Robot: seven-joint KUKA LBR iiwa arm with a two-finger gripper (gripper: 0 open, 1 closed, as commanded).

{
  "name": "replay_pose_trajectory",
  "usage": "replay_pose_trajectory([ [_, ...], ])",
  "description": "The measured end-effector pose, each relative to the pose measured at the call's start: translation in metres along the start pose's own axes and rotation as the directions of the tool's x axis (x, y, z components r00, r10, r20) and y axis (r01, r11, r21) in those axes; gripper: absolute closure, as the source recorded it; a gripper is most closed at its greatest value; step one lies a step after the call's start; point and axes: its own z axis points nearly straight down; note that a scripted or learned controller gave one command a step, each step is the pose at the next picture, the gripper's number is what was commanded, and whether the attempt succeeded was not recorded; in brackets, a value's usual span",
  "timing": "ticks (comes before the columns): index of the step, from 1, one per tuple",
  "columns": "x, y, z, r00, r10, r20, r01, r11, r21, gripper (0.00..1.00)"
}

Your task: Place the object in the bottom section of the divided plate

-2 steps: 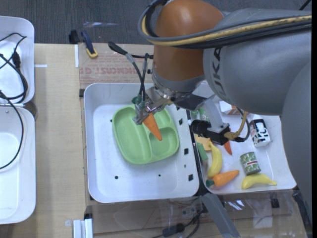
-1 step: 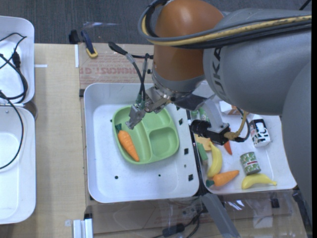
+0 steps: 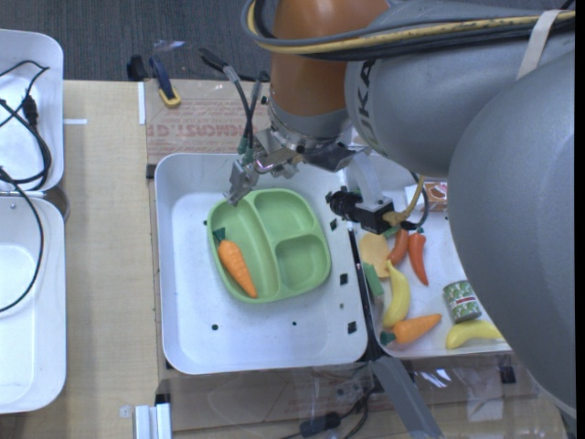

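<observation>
My pincer (image 3: 239, 183) hovers at the plate (image 3: 274, 245) rim; its state I can't tell. Carrot (image 3: 236, 265) looks light, rigid, slick; I'd grip mid-body.

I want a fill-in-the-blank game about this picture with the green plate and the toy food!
1. The green divided plate sits in the ____ bin.
2. The carrot on the plate is colored ____.
3. The plate has ____ sections.
4. The gripper is over the plate's upper-____ rim.

Missing words: left; orange; three; left
</observation>
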Motion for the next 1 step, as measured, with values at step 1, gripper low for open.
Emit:
replay_pose_trajectory([
  [1,0.0099,-0.0424,0.0094,0.999,-0.053,-0.001,0.053,0.999,0.001,0.0],
])
